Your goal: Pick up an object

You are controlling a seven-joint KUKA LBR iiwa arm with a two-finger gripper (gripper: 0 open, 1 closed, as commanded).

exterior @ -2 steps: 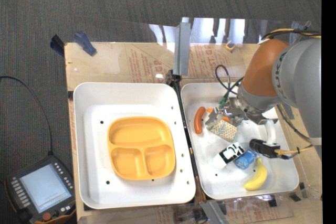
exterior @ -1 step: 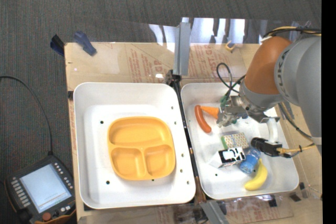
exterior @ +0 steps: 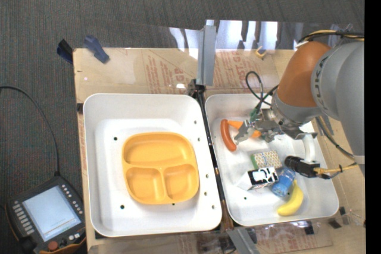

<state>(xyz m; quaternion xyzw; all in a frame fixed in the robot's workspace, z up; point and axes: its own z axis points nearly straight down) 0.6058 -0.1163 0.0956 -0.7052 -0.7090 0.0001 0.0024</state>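
While its jaw state is unclear, the end effector (exterior: pixel 257 128) hovers beside a curved red-orange sausage (exterior: pixel 227 135).

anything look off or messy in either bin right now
Nothing looks spilled or broken. The yellow divided plate sits flat in the left bin. In the right bin the banana, black-and-white carton, blue item and hot dog lie loosely jumbled; the carton lies tilted.

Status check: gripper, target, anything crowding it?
Gripper low in right bin, beside hot dog and carrot. Nothing visibly held. Banana, small box near front.
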